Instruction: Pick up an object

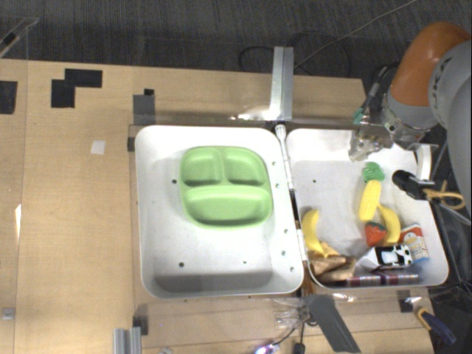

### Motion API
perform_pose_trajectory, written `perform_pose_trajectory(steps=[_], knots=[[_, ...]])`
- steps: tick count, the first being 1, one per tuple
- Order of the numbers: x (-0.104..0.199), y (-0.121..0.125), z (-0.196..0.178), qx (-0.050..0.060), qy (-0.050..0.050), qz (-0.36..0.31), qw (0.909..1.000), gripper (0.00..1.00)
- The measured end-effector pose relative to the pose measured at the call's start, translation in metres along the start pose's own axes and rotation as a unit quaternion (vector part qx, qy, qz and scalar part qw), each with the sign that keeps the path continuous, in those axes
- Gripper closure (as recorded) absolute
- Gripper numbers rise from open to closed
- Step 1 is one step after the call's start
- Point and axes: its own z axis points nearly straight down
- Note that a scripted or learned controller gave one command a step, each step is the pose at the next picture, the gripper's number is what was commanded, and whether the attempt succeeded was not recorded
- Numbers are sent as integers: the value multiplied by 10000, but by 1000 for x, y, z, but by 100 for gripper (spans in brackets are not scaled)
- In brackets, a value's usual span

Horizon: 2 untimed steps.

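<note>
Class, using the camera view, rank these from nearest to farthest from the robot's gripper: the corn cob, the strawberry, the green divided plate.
1. Corn cob, just below the gripper in the right bin.
2. Strawberry, lower in the same bin, beyond the corn.
3. Green divided plate, across the divider in the left bin.

Left shallow plastic bin (158,264): white
Divided plastic plate (224,184): light green
Toy corn cob (369,195): yellow — green top
Curved toy banana (312,231): yellow
Small toy strawberry (375,234): red
Robot arm (431,65): grey — orange band
Bench top (66,220): pale wood, black squares
</note>
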Motion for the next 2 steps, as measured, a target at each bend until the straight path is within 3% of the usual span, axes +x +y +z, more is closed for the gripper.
perform_pose_trajectory(steps=[1, 2], knots=[[0, 0, -1, -5, -1, -2, 10000, 0], [-36, -33, 66, -29, -5, 101, 9999, 0]])
